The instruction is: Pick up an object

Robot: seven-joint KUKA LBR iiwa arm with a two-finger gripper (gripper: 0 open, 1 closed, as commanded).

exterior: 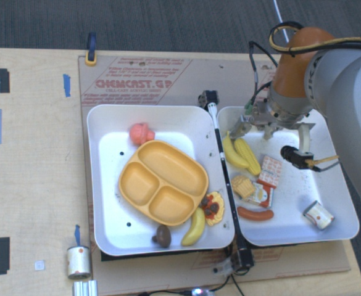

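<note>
My gripper hangs over the far left part of the right bin, its fingers spread open with nothing between them. Just in front of it lie a yellow banana and a corn cob, side by side. Nearer the front are a red and white packet, a tan cracker-like piece, a red sausage and a small white can.
The left bin holds an orange divided plate, a pink ball, a second banana, a brown lump and a red and yellow toy. A black bar runs between the bins.
</note>
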